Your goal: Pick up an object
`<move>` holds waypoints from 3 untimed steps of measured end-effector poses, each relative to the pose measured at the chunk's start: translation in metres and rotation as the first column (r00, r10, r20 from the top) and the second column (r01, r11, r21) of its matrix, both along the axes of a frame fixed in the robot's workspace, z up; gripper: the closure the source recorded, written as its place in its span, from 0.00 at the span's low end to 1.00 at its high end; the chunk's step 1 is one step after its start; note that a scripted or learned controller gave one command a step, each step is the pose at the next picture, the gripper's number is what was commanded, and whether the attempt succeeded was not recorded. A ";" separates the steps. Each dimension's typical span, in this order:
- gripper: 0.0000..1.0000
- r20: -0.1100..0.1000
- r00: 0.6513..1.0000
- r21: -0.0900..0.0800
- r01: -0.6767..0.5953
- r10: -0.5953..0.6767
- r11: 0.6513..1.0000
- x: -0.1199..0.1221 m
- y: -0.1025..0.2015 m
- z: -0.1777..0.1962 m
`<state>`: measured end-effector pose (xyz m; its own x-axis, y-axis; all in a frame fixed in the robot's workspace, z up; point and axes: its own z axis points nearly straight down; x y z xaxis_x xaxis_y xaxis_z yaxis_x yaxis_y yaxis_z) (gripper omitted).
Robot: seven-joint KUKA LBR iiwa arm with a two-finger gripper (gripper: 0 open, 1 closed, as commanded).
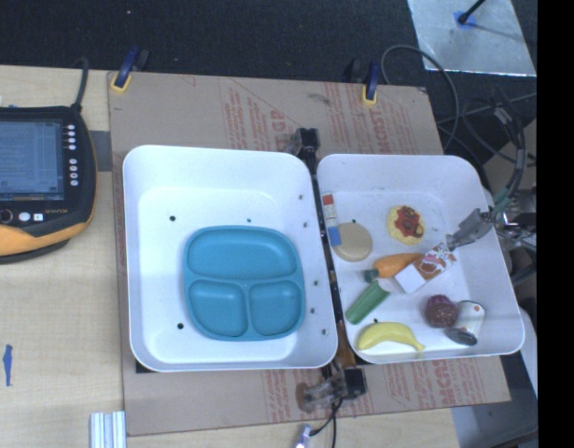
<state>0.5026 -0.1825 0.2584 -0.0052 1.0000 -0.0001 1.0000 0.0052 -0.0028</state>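
Observation:
The right bin (361, 171) holds several toy foods: a small pizza (406, 222), a tan disc (353, 242), an orange carrot (396, 265), a green cucumber (367, 302), a yellow banana (389, 338), a dark purple fruit (441, 311) and a white and red carton (428, 267). My gripper (466, 229) reaches in from the right, low over the bin's right side. It hangs just up and right of the carton, with its tip close to the carton's corner. Nothing is visibly held.
The left bin (156, 185) holds a blue divided plate (243, 281). A white cup (469, 319) lies beside the purple fruit. A small blue and red item (331, 225) rests against the right bin's left wall. A tablet pendant (30, 175) sits at far left.

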 end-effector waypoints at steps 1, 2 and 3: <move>0.00 -0.003 1.000 0.000 -0.001 0.001 1.000 0.020 0.029 -0.104; 0.00 0.017 1.000 -0.009 0.001 0.000 1.000 0.027 0.066 -0.151; 0.00 0.034 0.999 -0.010 -0.004 0.005 1.000 0.050 0.076 -0.154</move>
